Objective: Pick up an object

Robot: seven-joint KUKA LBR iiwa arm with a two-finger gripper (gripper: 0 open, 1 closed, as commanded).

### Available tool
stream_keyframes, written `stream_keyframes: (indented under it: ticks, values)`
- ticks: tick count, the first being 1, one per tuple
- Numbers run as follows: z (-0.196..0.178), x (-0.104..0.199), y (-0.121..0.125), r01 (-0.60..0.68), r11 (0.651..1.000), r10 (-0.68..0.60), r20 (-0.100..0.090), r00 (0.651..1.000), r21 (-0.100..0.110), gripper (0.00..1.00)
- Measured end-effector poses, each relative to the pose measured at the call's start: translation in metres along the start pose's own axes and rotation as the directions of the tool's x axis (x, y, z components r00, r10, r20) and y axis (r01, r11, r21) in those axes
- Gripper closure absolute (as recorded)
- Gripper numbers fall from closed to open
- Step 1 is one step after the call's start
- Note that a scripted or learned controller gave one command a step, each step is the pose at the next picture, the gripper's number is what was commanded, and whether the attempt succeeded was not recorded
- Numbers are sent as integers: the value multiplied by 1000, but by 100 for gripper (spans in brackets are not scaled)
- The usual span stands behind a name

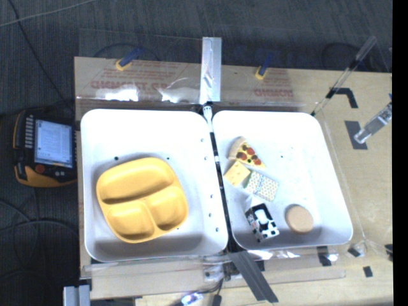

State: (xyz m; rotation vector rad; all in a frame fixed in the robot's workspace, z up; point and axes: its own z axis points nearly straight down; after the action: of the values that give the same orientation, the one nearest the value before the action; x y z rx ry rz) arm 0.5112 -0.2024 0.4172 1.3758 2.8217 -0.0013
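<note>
though smooth, yellow three-compartment tray [141, 198]

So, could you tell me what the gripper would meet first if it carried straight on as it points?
The gripper would probably meet the right bin at its rim first; its height is unclear.

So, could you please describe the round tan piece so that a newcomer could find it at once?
Look in the right-hand white bin, then toward its near right corner. The round tan disc lies there alone, just right of the black-and-white toy. It is the only plain circle; the pieces beside it are patterned or angular.
</note>
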Motion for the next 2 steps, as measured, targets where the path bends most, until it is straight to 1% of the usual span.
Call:
stream_keyframes:
  ticks: [1,2]
  values:
    - [96,1,37,-147,989,147,-2,989,1,100]
    - [151,0,131,-422,906,422,-2,906,3,100]
